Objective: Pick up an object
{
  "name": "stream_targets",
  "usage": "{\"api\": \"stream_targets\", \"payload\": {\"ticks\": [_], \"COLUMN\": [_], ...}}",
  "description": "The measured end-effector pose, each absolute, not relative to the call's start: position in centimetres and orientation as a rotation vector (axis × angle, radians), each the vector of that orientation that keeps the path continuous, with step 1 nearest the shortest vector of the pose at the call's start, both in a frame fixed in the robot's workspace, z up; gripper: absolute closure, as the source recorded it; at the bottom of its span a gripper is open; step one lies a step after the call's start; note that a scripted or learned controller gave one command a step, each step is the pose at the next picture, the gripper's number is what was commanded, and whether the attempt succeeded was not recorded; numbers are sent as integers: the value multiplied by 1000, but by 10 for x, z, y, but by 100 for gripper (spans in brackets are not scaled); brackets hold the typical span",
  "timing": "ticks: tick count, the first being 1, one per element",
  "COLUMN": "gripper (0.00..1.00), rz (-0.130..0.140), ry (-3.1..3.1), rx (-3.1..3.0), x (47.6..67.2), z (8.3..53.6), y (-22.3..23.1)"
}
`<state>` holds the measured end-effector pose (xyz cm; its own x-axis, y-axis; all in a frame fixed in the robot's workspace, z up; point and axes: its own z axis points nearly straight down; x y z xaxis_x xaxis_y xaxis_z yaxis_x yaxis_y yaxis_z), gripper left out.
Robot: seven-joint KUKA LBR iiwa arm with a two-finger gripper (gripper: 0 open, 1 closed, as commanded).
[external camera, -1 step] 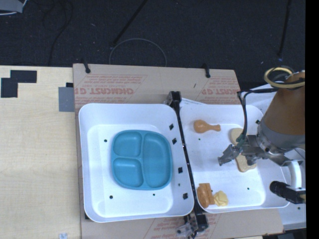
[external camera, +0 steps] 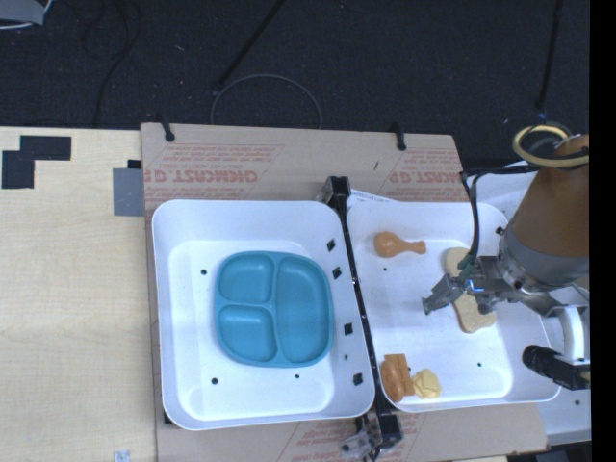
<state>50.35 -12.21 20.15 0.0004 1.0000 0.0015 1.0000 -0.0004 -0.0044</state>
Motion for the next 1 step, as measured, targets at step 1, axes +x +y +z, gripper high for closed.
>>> {"api": "stream_targets", "payload": {"ticks": [1], "gripper": [0], "rz": [6], "ry": [-2216], "rx": [-2217], "x": [506], "z": [156], "y": [-126]}}
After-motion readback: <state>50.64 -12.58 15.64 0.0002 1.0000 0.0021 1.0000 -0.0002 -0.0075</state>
